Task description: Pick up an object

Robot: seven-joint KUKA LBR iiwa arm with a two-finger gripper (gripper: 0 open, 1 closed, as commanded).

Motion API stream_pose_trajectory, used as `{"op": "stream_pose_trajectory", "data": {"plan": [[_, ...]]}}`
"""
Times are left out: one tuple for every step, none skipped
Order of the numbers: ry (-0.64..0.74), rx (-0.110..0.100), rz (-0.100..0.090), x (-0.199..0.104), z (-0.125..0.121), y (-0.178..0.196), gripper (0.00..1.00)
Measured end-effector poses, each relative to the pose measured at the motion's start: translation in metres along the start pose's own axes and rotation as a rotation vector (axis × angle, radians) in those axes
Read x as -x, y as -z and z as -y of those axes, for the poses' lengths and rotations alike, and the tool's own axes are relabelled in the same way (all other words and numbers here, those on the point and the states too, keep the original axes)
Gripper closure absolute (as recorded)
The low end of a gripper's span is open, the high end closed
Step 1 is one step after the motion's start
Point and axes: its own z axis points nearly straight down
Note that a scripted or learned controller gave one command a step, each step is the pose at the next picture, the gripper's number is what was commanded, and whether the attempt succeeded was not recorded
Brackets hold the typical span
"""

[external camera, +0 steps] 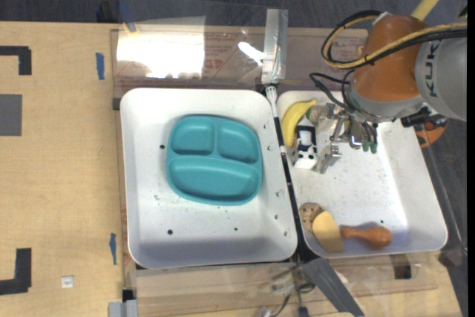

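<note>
My gripper hangs low over the back left part of the right bin, below the orange band of the arm. A yellow banana lies just left of it against the bin's back left corner. A small white and black object sits under the banana, close beside the gripper's tip. At the bin's front lies a wooden tool with a round tan head and a brown handle. No object shows inside the gripper.
The left bin holds a teal divided plate. A small speckled round thing lies by the wooden tool. A clear plastic sheet stands behind the bins. Black and yellow cables loop near the wrist.
</note>
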Motion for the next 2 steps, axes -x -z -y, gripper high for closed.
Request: {"op": "stream_pose_trajectory", "data": {"plan": [[0.034, 0.003, 0.001, 0.012, 0.043, 0.012, 0.00], [-0.139, -0.002, -0.033, 0.027, 0.029, 0.002, 0.00]]}}
